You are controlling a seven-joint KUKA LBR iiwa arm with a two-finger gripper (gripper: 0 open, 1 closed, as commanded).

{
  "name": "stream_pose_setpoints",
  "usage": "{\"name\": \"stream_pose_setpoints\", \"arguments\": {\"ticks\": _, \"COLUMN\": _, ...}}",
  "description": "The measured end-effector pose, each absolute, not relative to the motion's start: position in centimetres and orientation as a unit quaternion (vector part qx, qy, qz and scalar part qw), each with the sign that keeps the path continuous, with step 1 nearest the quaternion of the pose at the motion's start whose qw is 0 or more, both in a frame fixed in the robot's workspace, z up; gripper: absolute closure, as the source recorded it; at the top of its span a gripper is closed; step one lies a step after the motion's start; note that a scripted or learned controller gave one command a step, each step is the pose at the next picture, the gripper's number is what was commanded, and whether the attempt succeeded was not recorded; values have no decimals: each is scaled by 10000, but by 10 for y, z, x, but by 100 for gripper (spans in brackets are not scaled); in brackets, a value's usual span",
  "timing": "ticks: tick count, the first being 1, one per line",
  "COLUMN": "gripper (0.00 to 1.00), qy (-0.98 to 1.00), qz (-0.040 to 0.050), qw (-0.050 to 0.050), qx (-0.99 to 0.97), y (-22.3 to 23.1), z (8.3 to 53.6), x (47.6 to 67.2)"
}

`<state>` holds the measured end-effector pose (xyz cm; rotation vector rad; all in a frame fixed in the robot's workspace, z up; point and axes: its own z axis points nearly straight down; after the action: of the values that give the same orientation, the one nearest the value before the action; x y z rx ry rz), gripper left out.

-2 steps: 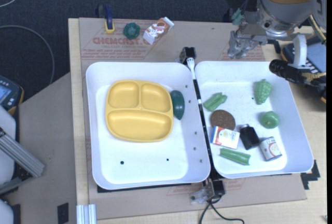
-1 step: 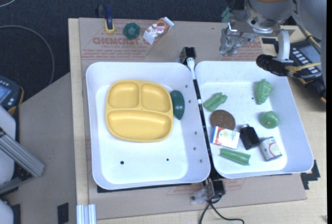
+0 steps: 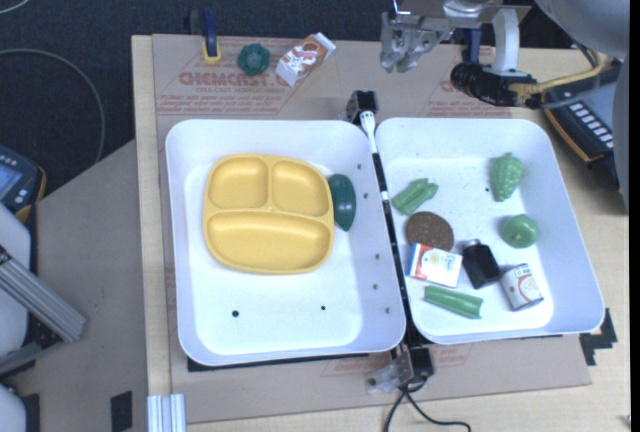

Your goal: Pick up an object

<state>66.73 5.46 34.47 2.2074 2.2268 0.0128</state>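
**Gripper above the far rim, seven items in the right bin**

The gripper (image 3: 403, 55) hangs over the bench beyond the far edge of the right bin (image 3: 570, 220); whether it is open or closed cannot be told, and nothing shows in its grasp.

All the loose pieces in the right bin lie nearer the camera than the gripper, well apart from it. Counted, there are seven: one green pepper (image 3: 414, 194) closest to the far-left corner of that bin, one bumpy green piece (image 3: 506, 176) toward its far-right side, one round green piece (image 3: 519, 231) below that, one brown disc (image 3: 429, 229), one small white carton (image 3: 435, 265) touching the disc's near edge, one black block (image 3: 480, 263) just beside the carton, one small can (image 3: 521, 286) and one green pod (image 3: 452, 301) near the bin's front rim.

Left of the right bin sits the left bin (image 3: 200, 310), with one yellow divided plate (image 3: 268, 213) and one dark green piece (image 3: 342, 201) touching the plate's right edge.
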Motion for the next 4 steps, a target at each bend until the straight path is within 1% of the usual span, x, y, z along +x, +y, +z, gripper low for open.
{"name": "stream_pose_setpoints", "arguments": {"ticks": 1, "gripper": 100, "qy": 7107, "qz": 59, "qw": 27, "qx": 7035, "y": 135, "z": 430, "x": 666}}
{"name": "stream_pose_setpoints", "arguments": {"ticks": 2, "gripper": 100, "qy": 7059, "qz": -24, "qw": -13, "qx": 7083, "y": 103, "z": 394, "x": 666}}
{"name": "stream_pose_setpoints", "arguments": {"ticks": 3, "gripper": 100, "qy": 7085, "qz": 28, "qw": 17, "qx": 7057, "y": 152, "z": 447, "x": 666}}
{"name": "stream_pose_setpoints", "arguments": {"ticks": 4, "gripper": 100, "qy": 7057, "qz": -28, "qw": -13, "qx": 7086, "y": 120, "z": 409, "x": 666}}
